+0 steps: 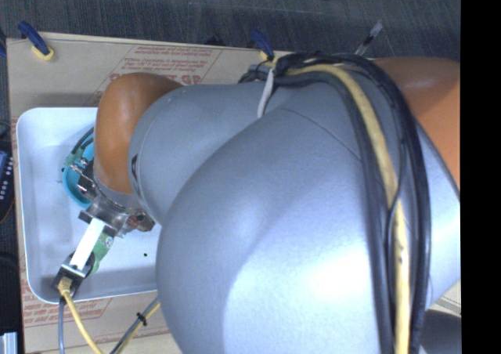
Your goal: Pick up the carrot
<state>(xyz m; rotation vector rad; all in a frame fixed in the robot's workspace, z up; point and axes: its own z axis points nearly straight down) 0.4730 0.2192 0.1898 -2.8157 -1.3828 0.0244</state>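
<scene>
The arm (313, 211) is bent low over the left-hand bin (35, 188), so I'd judge this the reach-down step, with the lift not yet done. Its grey bulk covers most of the worktop, and the orange band (117, 129) sits at about ten o'clock from the middle of it. Below that band the wrist hardware (106, 215) points into the bin; the pincer itself is tucked underneath, and I cannot tell how it stands or whether anything is in it. The carrot is hidden from here, so its place can't be given. Something blue-green (74, 172) peeks out at nine o'clock of the wrist, too covered to name. A yellow cable (78, 317) trails off toward six o'clock. The next move probably calls for a straight rise: the bin's left wall and near rim are close by, with bare white floor only toward seven o'clock.
</scene>
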